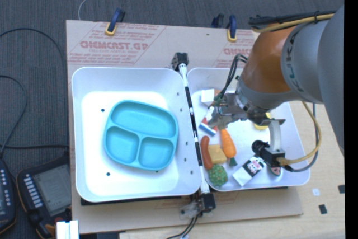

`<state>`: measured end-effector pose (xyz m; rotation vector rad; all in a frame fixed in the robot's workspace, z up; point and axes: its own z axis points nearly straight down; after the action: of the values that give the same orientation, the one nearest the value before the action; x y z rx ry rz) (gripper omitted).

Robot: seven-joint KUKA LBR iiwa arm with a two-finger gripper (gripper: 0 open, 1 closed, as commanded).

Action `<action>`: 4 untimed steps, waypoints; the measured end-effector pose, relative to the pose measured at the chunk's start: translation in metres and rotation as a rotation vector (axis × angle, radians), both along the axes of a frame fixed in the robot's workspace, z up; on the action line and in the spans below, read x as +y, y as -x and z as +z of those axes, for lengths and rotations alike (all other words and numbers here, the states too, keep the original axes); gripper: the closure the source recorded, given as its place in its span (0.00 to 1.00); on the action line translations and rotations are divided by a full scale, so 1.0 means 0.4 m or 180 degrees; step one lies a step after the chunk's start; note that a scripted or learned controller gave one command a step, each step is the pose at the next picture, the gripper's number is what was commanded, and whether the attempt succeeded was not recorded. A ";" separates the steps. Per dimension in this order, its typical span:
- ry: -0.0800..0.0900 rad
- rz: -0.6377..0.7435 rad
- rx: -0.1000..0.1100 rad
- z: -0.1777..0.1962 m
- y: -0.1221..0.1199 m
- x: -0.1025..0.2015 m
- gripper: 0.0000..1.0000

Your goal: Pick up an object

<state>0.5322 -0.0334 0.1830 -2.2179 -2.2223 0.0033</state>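
Observation:
Toy food lies in the right bin (296,175). An orange carrot (227,143) lies near the middle, with a red sausage (205,151) and a yellow block (217,155) to its left. A green broccoli (218,176) sits at the front edge beside a white card (244,173). A red and white piece (206,126) lies by the bin's left wall, and a white block (207,95) sits further back. My gripper (220,113) hangs low over the bin's left half, just behind the carrot and beside the red and white piece. The arm hides the back of the bin.
The left bin (84,98) holds a blue divided plate (140,135). A black and white divider rail (190,115) runs between the two bins. Blue and yellow clamps (116,18) sit at the back of the board.

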 end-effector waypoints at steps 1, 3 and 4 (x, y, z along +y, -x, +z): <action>0.0000 -0.0002 0.0003 -0.001 0.001 -0.001 0.00; 0.0003 -0.0012 0.0003 -0.224 0.064 -0.200 0.00; 0.0004 -0.0010 0.0007 -0.203 0.063 -0.200 1.00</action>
<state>0.5070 -0.1134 0.1017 -2.2207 -2.2185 0.0073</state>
